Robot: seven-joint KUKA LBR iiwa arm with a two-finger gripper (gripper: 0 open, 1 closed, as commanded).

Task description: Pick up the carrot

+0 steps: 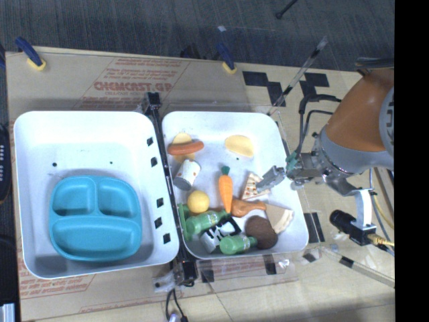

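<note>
The carrot (226, 192) is orange with a green top and lies nearly upright in the middle of the right bin (268, 129). Its green end points to the far side. A yellow ball (198, 200) lies to its left and a pizza slice (252, 186) to its right. My gripper (271, 178) hangs over the bin's right part, just right of the pizza slice and a short way from the carrot. Nothing shows in its grasp.
The right bin also holds a hot dog (185, 146), a pale yellow piece (239, 145), a white cup (188, 173), a green bottle (201, 221), a brown drumstick (245, 208) and a chocolate ball (260, 232). A blue divided tray (97, 217) lies in the left bin (40, 133).
</note>
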